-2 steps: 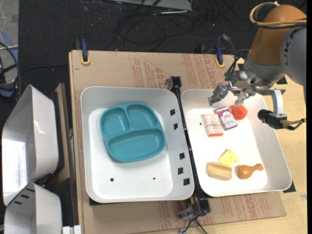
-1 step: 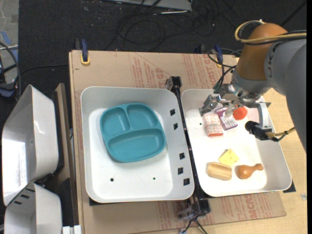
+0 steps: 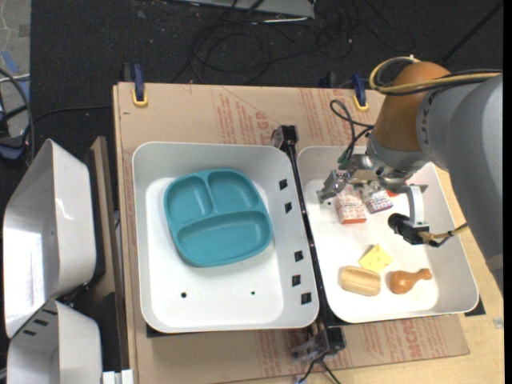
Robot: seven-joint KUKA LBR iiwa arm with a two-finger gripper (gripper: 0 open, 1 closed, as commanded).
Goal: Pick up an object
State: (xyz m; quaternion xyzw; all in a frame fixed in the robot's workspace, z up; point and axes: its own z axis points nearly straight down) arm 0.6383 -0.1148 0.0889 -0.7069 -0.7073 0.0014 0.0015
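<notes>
Grey end effector [image 3: 346, 184] half-hidden over cartons [image 3: 352, 210]

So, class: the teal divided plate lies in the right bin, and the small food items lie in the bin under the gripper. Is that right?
Not quite. The camera view shows the teal divided plate in the left bin, not the right one. The rest stands: the small food items lie in the right bin, under the gripper.
</notes>
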